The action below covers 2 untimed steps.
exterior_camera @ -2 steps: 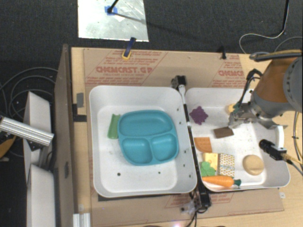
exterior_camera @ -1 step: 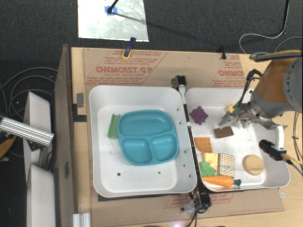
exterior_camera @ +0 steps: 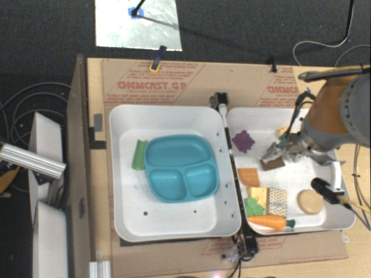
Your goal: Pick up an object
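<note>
The gripper point(exterior_camera: 278, 153) is down low in the right bin point(exterior_camera: 324, 222). I cannot tell how it is set. A small brown block point(exterior_camera: 272, 163) lies right under it — touching or not, I cannot tell. A purple toy point(exterior_camera: 243, 141) sits near the bin's left wall. Closer to the front lie an orange square point(exterior_camera: 248, 176), a yellow cracker point(exterior_camera: 258, 197), a carrot point(exterior_camera: 266, 222) and a round tan cookie point(exterior_camera: 310, 202). The left bin point(exterior_camera: 124, 155) holds a blue tray point(exterior_camera: 181, 167) with a green piece point(exterior_camera: 138, 154) beside it.
</note>
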### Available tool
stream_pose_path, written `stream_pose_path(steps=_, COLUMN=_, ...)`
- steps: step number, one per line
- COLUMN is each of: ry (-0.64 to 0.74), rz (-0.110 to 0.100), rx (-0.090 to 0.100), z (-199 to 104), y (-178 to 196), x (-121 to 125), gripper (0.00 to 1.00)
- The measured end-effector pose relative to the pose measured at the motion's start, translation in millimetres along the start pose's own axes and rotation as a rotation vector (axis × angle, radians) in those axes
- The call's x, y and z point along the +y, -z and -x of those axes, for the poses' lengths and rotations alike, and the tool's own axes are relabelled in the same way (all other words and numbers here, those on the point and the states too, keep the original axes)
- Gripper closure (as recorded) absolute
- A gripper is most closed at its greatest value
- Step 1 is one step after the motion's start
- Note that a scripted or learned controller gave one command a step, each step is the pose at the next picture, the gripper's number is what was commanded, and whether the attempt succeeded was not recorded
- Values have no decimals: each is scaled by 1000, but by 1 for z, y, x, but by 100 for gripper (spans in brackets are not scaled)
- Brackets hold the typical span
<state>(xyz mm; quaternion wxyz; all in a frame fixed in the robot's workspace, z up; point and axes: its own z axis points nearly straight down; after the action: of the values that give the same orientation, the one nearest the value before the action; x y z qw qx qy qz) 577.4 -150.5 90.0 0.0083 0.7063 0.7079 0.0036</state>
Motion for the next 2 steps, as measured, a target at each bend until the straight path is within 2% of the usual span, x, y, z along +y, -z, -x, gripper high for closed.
stream_pose_path(steps=1, ry=2, rz=4, rx=1, z=0, y=12, x=2, gripper=100)
stream_pose_path(steps=2, ry=2, rz=3, rx=2, z=-1, y=11, x=2, gripper=0)
